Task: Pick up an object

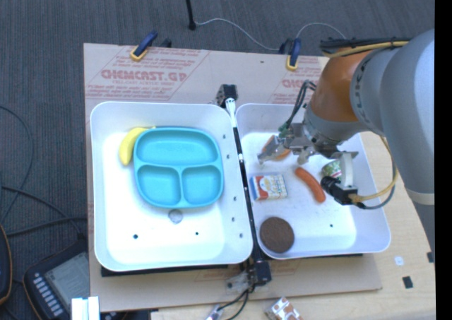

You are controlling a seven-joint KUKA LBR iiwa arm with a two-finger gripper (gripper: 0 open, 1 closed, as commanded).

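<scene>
My gripper (274, 149) hangs low over the back left part of the right bin (367, 241). A small orange piece (283, 155) lies right at its tip, partly hidden by it, and I cannot tell whether they touch. A red sausage (311, 184) lies just to the right of the gripper. In front of the gripper sits a small red and white packet (270, 186). A round brown cookie (276, 234) rests near the bin's front left corner. A green and white item (331, 168) lies under the wrist.
The left bin (113, 241) holds a blue divided plate (179, 167) with a banana (128, 145) at its left edge. A black cable (353, 198) loops from the wrist over the right bin. Clamps (145, 44) hold the board at the back.
</scene>
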